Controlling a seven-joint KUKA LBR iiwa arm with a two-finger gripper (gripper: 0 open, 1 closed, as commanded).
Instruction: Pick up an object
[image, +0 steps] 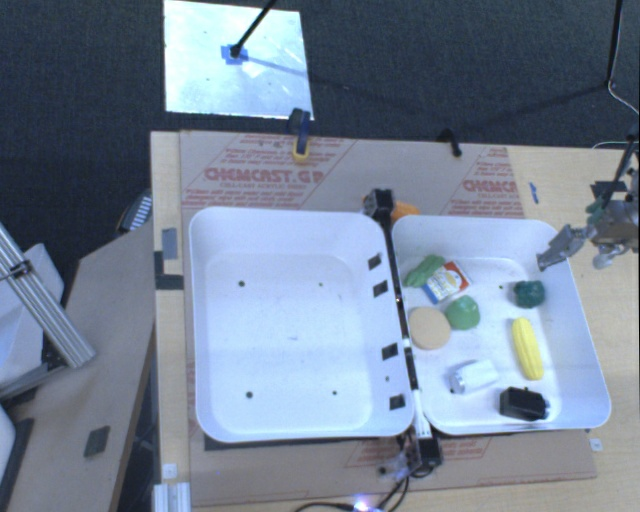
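My gripper (578, 256) hangs over the far right rim of the right bin (590, 345), its fingers apart with nothing between them. Inside that bin lie several objects. A dark green ball (529, 293) sits closest, just below and left of the gripper. A yellow corn-like piece (527, 348) lies below the ball. Further left are a green piece (423, 269), a colourful packet (446, 282), a green cup (463, 313) and a tan disc (430, 328). A white cylinder (472, 376) and a black block (523, 403) rest near the front wall.
The left bin (215, 300) stands beside the right one, joined along a middle divider with black clips (388, 320). An orange item (404, 211) lies just behind the bins on the cardboard sheet. A yellow clamp (300, 150) sits at the bench's far edge.
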